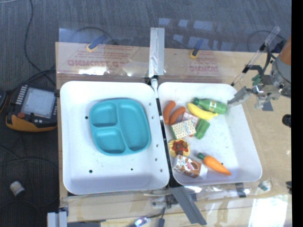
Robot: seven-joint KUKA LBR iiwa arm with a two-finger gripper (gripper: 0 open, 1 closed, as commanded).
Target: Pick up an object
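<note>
My gripper (251,100) hangs over the right rim of the right bin (241,143), open, with nothing between its fingers. The closest items lie to its left: a green bottle (211,106) and, under it, a yellow banana (199,111). Below those rests a small green vegetable (202,128). Two orange-red sausages (173,112) lie near the divider, above a checkered box (184,126). Further down are a yellow and red toy (179,147), a printed packet (188,167) and an orange carrot (216,164).
The left bin (75,141) holds a blue divided plate (119,126). A taped cardboard sheet (109,60) lies behind both bins. On the floor at the left sits a handheld pendant (33,105) with cables.
</note>
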